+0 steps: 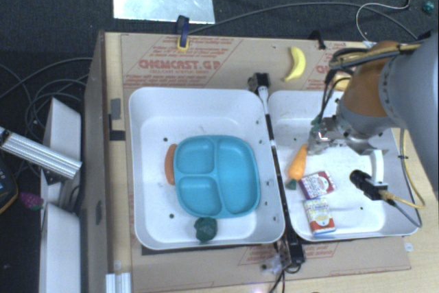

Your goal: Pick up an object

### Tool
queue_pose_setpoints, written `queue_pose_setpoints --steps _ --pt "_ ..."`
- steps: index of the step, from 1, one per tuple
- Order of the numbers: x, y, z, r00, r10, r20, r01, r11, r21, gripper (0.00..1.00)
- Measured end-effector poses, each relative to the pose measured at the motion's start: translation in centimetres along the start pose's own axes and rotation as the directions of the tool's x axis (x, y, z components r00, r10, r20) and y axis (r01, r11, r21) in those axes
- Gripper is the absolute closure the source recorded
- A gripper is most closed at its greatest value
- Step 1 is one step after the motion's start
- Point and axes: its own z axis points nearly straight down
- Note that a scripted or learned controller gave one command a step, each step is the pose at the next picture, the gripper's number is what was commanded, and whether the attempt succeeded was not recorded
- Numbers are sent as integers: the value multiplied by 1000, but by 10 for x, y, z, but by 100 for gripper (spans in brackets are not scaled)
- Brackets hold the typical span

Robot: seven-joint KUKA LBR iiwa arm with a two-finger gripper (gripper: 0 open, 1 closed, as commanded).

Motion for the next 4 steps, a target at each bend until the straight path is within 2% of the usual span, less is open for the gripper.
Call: queue_pose_setpoints --steps 1,2,3,4 --pt "-1 0 -1 1000 0 1 0 1000 -1 0" --pt "-39 -88 -1 1000 4 2 -4 1000 1 0" --pt "14 -18 -2 1000 3 5 -3 1000 -7 0" --pt "-9 -105 -1 1000 5 2 -5 1000 1 0"
